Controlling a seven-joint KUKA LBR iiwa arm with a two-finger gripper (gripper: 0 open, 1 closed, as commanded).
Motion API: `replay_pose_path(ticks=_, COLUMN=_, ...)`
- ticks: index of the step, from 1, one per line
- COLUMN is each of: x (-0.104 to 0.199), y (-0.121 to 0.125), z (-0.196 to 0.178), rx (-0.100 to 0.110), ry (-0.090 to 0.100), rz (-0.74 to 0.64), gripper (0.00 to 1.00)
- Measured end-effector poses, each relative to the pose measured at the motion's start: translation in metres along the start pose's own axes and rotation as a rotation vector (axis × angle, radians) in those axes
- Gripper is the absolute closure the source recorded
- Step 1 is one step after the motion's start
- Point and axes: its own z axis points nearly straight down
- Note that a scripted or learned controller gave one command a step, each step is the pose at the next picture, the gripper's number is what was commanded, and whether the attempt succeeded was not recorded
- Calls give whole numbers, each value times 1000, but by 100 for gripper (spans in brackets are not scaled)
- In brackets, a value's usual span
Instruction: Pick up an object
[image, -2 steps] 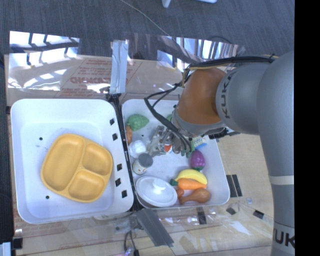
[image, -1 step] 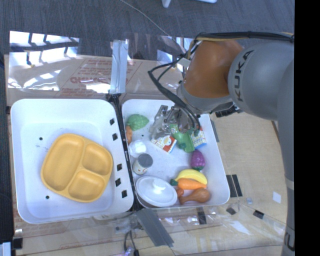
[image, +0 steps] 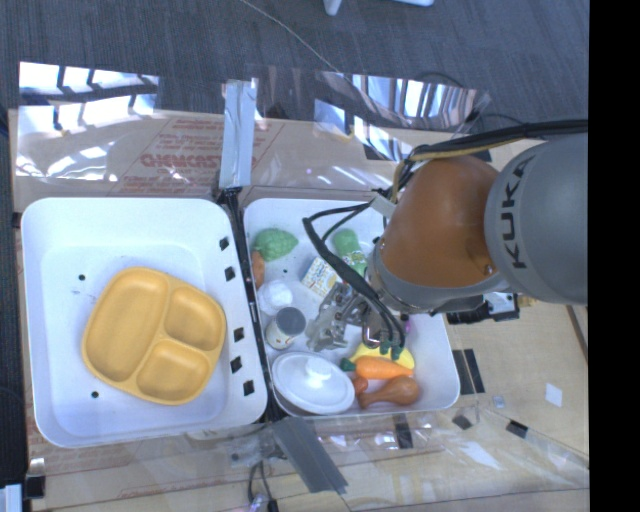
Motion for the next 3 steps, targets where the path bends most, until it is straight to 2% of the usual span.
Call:
replay_pose_path(ticks=1, x=-81, y=-14, z=6, rx=1, ry=-1, rz=-173, gripper=100)
replay_pose_path(ticks=2, x=-104, y=-35, z=-20, rx=1, ry=-2, rz=-104, gripper=100)
replay_pose_path(ticks=3, x=-134, y=-8, z=-29, rx=0, ry=-3, rz=-54, gripper=100)
